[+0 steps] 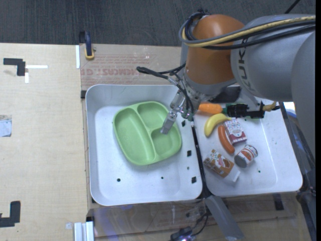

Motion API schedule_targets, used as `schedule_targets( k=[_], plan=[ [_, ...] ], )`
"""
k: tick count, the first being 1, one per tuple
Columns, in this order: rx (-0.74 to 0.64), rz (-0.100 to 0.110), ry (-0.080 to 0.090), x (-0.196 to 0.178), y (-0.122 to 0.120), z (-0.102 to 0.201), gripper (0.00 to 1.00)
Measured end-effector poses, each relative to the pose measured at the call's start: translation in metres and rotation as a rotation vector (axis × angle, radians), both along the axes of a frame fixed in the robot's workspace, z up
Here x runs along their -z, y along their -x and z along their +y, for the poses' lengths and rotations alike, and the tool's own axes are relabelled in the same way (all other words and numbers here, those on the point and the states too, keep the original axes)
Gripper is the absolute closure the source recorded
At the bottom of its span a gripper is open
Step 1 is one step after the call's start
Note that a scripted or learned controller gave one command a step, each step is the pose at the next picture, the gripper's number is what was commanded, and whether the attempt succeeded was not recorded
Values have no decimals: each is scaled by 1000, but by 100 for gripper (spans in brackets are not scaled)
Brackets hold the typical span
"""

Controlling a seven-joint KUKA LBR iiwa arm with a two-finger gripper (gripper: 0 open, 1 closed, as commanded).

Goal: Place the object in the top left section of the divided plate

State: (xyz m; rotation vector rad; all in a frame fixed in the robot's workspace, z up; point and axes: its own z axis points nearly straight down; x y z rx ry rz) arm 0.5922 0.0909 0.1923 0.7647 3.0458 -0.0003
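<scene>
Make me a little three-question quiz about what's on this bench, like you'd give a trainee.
1. True or false: the green divided plate lies in the left bin.
2. Which lies nearest the banana? A) carrot B) can C) snack packet
3. Fill in: the gripper is above the ____.

Key
1. True.
2. A; the carrot lies just above the banana in the right bin.
3. Plate; it is over the divider between two sections.
</scene>
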Motion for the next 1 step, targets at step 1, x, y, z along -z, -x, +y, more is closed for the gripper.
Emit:
schedule_targets(
  k=[1],
  plan=[
    [-292,-3,0,0,-59,-23,0]
  ],
)
